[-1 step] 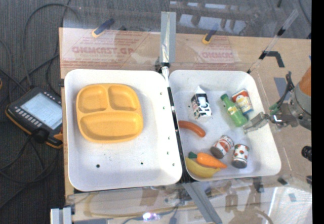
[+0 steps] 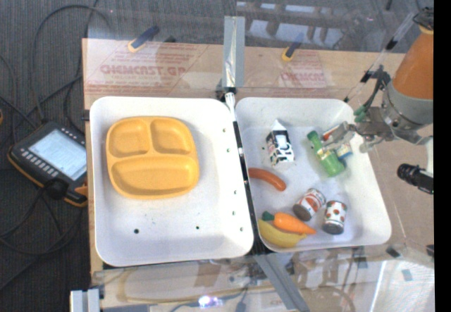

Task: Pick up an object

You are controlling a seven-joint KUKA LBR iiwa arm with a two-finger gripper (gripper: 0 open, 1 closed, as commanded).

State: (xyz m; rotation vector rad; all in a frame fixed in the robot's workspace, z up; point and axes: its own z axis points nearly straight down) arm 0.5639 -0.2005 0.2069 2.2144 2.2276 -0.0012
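Banana (image 2: 280, 236) and carrot (image 2: 294, 223) sit nearest me, well below-left of claw (image 2: 341, 136) | green bottle (image 2: 325, 156) lies under claw in right bin (image 2: 366, 229) | claw spread: cannot tell | I judge bottle light, stiff, slippery; grip mid-body across width

Right bin (image 2: 366, 233) crowded — milk carton (image 2: 280, 146), green bottle (image 2: 326, 159), sausage (image 2: 268, 178), two cans (image 2: 322, 209), carrot (image 2: 294, 223) on banana (image 2: 278, 235) leave narrow gaps. Bare floor only along top edge and lower-right corner. Left bin (image 2: 169, 233) — orange tray (image 2: 151, 156) fills upper half, open floor below it. Gripper (image 2: 343, 132) crowds the bottle.
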